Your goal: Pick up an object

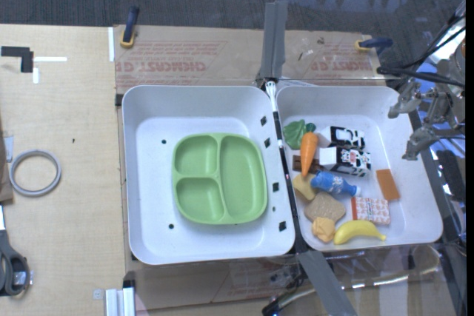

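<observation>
overhead, gripper (416,131) hangs over right bin (415,229) edge, finger state unclear; carrot (308,152), banana (358,232) inside.

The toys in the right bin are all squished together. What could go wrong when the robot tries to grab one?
1. The toys are crowded: the carrot, blue bottle and banana lie close to their neighbours, so the gripper might bump or catch two at once.
2. The banana sits near the right bin's front wall, which could block the fingers.
3. The gripper is off by the bin's right edge, so its aim may miss.
</observation>
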Tool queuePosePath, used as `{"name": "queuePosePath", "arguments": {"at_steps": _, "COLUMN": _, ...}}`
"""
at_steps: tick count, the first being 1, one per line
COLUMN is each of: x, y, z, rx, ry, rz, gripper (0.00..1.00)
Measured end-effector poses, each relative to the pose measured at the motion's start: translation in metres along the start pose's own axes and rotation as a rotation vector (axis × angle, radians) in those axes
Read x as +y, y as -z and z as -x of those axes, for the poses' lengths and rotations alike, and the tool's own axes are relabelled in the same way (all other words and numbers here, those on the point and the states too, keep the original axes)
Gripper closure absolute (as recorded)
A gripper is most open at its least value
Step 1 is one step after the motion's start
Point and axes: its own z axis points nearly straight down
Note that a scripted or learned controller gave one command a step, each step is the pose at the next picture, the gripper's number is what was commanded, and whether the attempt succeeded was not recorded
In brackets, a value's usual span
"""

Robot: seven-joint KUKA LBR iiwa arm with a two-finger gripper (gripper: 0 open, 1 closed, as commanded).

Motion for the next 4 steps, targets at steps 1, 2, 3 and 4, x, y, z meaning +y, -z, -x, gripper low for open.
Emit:
{"name": "queuePosePath", "arguments": {"at_steps": 1, "x": 0.051, "y": -0.131, "z": 0.039, "rx": -0.032, "ry": -0.165, "rz": -0.005, "gripper": 0.00}}
{"name": "queuePosePath", "arguments": {"at_steps": 2, "x": 0.064, "y": -0.153, "z": 0.063, "rx": -0.007, "ry": -0.595, "rz": 0.000, "gripper": 0.00}}
{"name": "queuePosePath", "arguments": {"at_steps": 3, "x": 0.072, "y": -0.154, "z": 0.069, "rx": -0.005, "ry": -0.998, "rz": 0.000, "gripper": 0.00}}
{"name": "queuePosePath", "arguments": {"at_steps": 4, "x": 0.094, "y": -0.153, "z": 0.082, "rx": -0.004, "ry": -1.265, "rz": -0.001, "gripper": 0.00}}
